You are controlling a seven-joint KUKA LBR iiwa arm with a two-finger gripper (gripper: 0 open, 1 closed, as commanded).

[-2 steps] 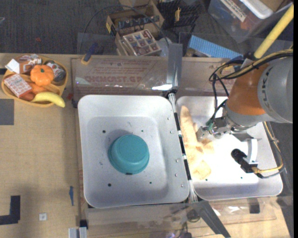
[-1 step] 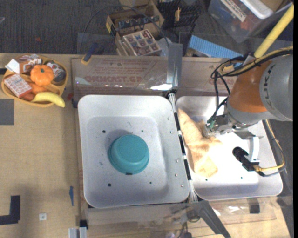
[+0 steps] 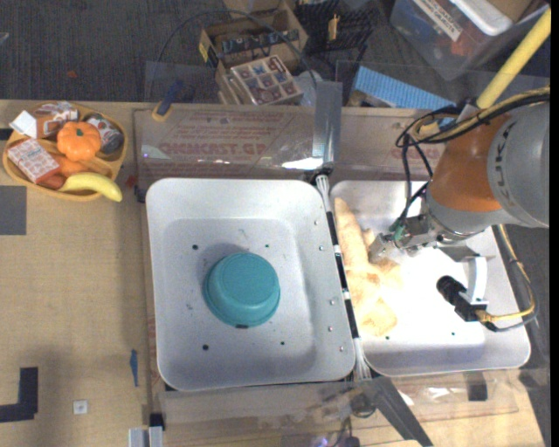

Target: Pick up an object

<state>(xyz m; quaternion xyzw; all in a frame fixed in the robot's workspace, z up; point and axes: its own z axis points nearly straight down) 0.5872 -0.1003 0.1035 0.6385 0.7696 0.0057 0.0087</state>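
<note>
Item: my gripper [image 3: 383, 251], finger state not discernible, lowered over the pale crumpled cloth [image 3: 360, 272] heaped against the right bin's [image 3: 454, 354] left wall, presumably its target; teal bowl [image 3: 243, 289] sits upturned mid left bin [image 3: 170, 209].

A tan counter [image 3: 61, 288] fills the left of the frame. At upper left sits a basket of toy fruit [image 3: 63, 153]. Along the top, dark floor holds cardboard boxes [image 3: 253, 52] and clear plastic tubs [image 3: 454, 26].
</note>
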